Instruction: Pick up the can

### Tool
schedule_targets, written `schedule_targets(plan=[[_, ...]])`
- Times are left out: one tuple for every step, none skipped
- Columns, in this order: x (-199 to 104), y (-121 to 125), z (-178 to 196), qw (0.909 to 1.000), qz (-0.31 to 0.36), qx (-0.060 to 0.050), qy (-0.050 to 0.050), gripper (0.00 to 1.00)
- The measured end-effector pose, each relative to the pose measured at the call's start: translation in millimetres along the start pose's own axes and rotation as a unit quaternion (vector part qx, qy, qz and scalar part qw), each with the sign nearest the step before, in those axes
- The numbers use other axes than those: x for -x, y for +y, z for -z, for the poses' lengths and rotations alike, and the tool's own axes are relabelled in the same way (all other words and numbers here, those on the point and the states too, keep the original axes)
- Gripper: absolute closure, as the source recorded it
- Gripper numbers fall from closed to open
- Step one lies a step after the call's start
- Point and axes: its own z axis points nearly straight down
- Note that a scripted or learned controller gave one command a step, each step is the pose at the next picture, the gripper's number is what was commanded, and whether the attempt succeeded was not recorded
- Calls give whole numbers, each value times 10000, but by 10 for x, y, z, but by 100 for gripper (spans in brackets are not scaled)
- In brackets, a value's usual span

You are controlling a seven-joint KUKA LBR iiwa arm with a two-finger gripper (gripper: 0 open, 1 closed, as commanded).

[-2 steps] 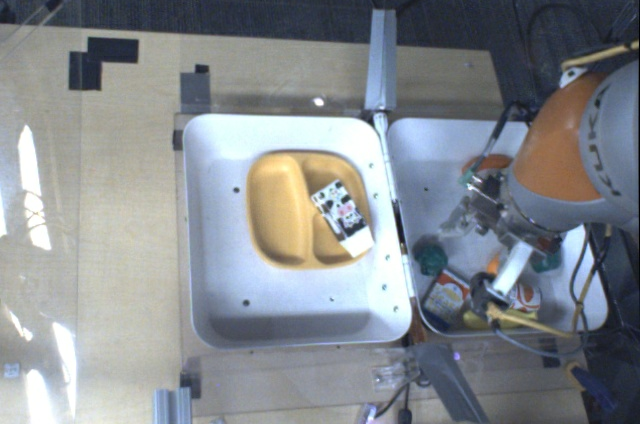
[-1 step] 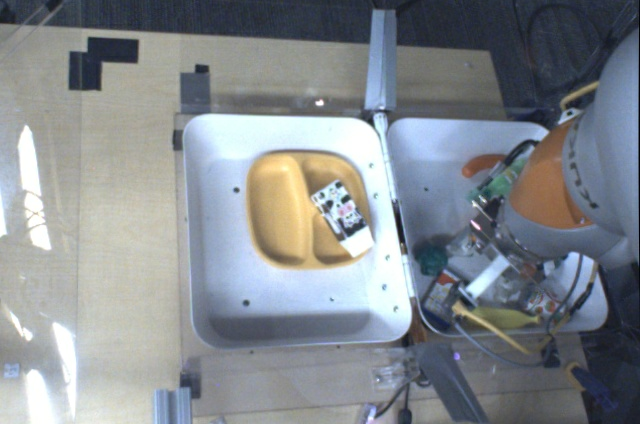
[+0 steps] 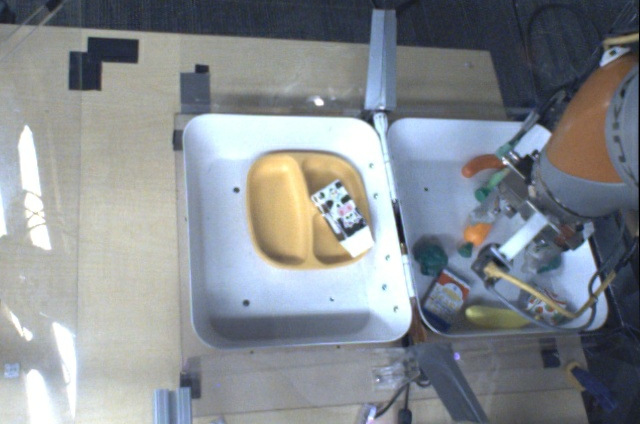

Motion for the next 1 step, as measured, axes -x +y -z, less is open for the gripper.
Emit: schedule_targets(plan=[[-445,-485,830,9897,-1433,3,0,0]])
